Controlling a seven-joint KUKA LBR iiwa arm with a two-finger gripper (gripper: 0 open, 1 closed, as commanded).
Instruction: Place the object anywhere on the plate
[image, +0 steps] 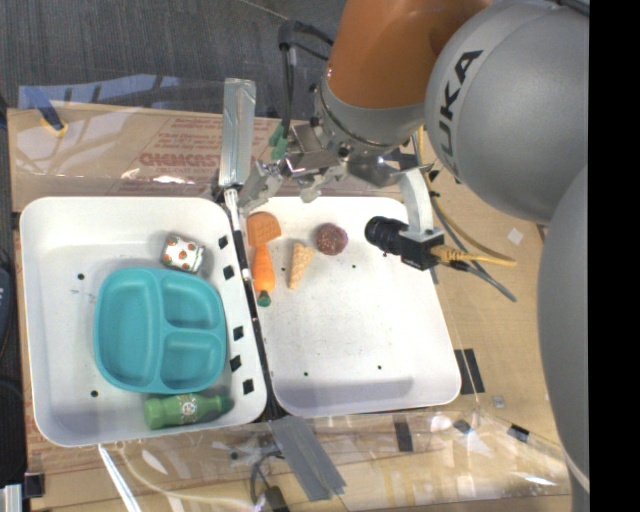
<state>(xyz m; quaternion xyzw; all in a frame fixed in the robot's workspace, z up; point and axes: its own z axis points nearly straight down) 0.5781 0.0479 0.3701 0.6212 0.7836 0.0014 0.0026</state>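
Gripper hangs at the far edge of the right-hand shallow white bin, tucked beneath the grey arm's orange band; whether its metal parts are spread or closed I cannot tell from here, the wrist crowds them so, and nothing is plainly caught there. Just below it lies a cluster of small toy foods on the bin floor: an orange wedge-shaped piece against the dividing wall; an orange plastic carrot with a green tip touching it on the near side; a pale tan cone just beside that; a dark reddish round lump a little apart. Across the wall, in the left-hand white bin, sits the turquoise plastic plate with three compartments, bare; a small spotted can lies at its far edge and a green bottle lies along its near edge. My reading is that the pick is the step in hand, probably on the wedge, nearest the tool; the next move calls for a clean descent and closure on one piece without nudging its neighbours, then a lift over the wall to the plate.
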